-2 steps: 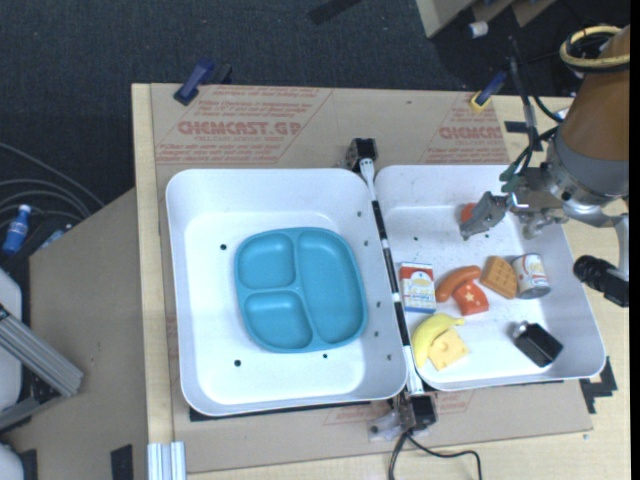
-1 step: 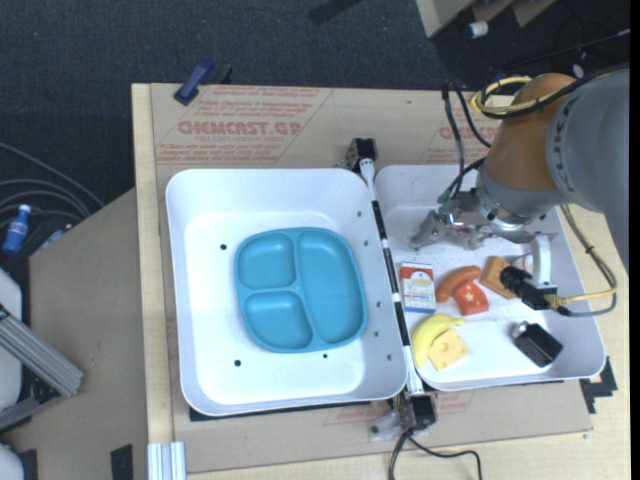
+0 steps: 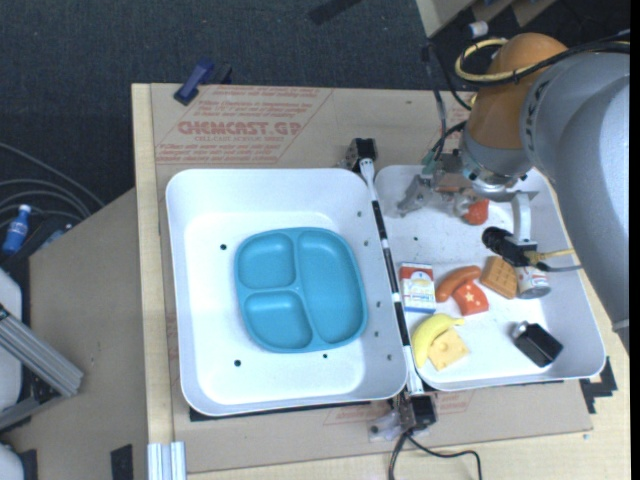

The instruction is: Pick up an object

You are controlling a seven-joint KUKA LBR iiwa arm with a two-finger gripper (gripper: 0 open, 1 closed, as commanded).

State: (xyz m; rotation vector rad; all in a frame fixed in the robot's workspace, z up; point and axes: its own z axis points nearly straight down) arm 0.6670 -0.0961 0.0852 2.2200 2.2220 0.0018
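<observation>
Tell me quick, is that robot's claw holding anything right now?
Gripper: low over the far end of the right bin, beside a small red object; whether it grips anything cannot be told.

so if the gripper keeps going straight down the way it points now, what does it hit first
Probably the bare white floor of the right bin near its far wall, just beside the small red-orange object. Depth is hard to judge from above.

Dark blue-grey carpet floor (image 3: 200,18). Plywood table (image 3: 250,128) with red stencilled lettering. Cables (image 3: 40,183) on floor at left, metal rail (image 3: 35,353) lower left. Even, flat light.
</observation>
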